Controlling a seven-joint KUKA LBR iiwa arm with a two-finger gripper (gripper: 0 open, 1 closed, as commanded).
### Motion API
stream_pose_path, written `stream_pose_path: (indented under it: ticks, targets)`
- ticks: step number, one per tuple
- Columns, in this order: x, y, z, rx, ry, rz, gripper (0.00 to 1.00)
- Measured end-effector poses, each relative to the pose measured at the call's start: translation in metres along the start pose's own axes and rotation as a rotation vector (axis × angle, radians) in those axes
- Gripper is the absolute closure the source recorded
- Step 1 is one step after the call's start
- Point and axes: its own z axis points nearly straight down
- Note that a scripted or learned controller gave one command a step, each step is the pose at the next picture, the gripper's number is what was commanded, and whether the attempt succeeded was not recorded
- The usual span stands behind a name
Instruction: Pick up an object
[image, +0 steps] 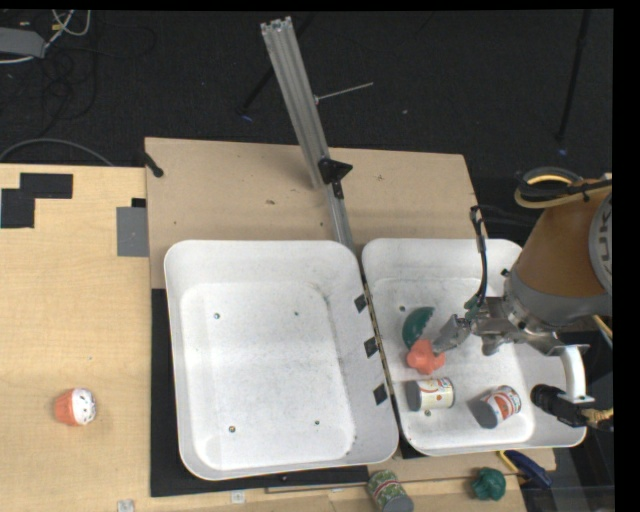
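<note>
The red object (424, 356) lies in the right bin (440, 262), just left of the bin's centre, touching or nearly touching a green object (417, 323) at its 12 o'clock. It appears small, light and slightly soft; grasp it across its narrow width, clear of the green neighbour. The gripper (447, 338) sits at its 2 o'clock, tips close to the object; whether it is wide or closed cannot be determined. A white can (434, 393) lies at 6 o'clock, a second can (496, 405) at 4 o'clock. The left bin (262, 455) adjoins at 9 o'clock on the table (240, 190).
</note>
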Motion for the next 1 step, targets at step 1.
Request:
stream_pose_path:
  ticks: [1]
  targets:
    - [-0.0023,0.0004,-0.0125,-0.003,-0.001,0.005,1.00]
